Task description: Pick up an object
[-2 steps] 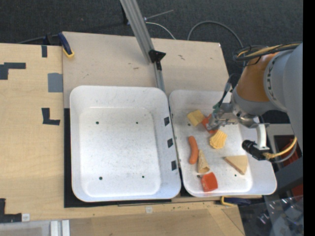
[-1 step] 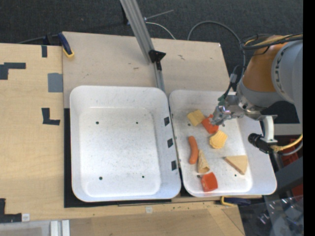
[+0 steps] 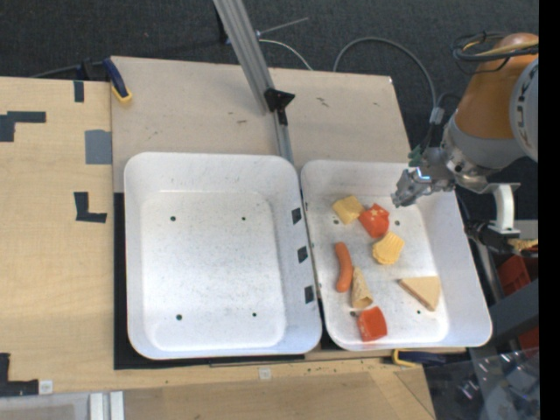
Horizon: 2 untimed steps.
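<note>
The right bin [image 3: 455, 261] holds several toy foods: a yellow block [image 3: 347, 208], a red tomato-like piece [image 3: 374, 220], a yellow corn piece [image 3: 388, 250], an orange sausage [image 3: 343, 266], a tan cone [image 3: 360, 290], a tan wedge [image 3: 423, 291] and a red piece [image 3: 372, 324]. My gripper [image 3: 406, 191] hangs over the bin's upper right area, just right of and above the red tomato-like piece. Nothing shows between its tips.
The left bin [image 3: 210, 252] lies beside the right one. A slanted metal pole [image 3: 249, 51] rises behind the bins. A blue and yellow clamp [image 3: 117, 80] sits at the bench's far left corner. Cables [image 3: 376, 51] trail behind the right bin.
</note>
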### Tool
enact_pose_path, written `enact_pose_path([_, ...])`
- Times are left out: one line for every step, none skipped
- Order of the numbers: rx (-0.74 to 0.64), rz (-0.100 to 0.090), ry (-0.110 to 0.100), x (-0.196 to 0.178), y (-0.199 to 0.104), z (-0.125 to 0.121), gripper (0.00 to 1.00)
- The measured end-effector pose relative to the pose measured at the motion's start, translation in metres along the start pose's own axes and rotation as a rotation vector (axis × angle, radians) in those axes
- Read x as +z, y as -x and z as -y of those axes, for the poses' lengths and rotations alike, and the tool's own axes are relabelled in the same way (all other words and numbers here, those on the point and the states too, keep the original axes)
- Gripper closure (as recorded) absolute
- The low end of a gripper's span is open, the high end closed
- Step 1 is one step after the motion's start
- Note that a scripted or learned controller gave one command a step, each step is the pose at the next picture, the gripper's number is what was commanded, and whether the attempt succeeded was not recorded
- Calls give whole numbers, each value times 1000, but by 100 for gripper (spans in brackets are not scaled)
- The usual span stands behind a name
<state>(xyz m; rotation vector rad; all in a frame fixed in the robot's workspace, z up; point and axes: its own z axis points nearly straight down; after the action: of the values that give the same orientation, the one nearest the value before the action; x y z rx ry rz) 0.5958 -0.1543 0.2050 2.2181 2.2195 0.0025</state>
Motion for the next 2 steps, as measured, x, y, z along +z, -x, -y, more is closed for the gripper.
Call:
enact_pose_path([-1,-1,-2,-27,0,-1,100])
enact_pose_path([-5,-3,-5,-32,-47,-9,100])
